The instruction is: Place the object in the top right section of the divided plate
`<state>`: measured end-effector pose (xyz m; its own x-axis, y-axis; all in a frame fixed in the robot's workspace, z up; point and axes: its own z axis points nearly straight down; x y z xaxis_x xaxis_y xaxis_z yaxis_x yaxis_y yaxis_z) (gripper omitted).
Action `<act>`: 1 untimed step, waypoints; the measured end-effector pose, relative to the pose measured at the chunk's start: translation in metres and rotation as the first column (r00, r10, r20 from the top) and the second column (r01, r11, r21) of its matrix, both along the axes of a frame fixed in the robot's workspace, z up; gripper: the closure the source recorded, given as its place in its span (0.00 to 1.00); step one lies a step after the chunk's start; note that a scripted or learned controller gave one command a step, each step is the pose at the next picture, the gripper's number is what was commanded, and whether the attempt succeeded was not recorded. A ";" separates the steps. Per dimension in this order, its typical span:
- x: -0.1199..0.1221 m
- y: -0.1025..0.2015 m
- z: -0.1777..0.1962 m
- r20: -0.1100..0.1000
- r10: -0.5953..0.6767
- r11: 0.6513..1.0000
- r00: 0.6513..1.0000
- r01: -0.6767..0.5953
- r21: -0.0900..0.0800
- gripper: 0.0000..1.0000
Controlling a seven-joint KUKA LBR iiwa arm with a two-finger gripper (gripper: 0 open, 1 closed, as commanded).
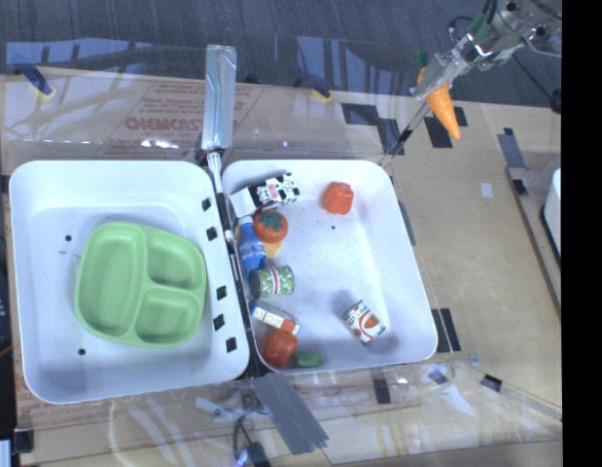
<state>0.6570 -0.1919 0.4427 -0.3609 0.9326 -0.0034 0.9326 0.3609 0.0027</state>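
A green divided plate [114,278] lies in the left white bin [48,202], with one large section on its left and two smaller ones on its right. The top right section [174,260] holds nothing. My gripper [440,76] hovers high above the bench beyond the right bin's far right corner. It is shut on an orange toy carrot [445,111], which hangs point down from the fingers.
The right bin [403,261] holds several toys: a cow figure [275,191], a red piece [337,197], a tomato [271,225], a blue bottle [252,255], a green can [274,281], a red-and-white can [364,321]. A metal divider post [220,95] stands between the bins.
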 end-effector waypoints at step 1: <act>0.001 0.014 0.000 -0.006 0.654 0.757 0.757 -0.654 0.003 1.00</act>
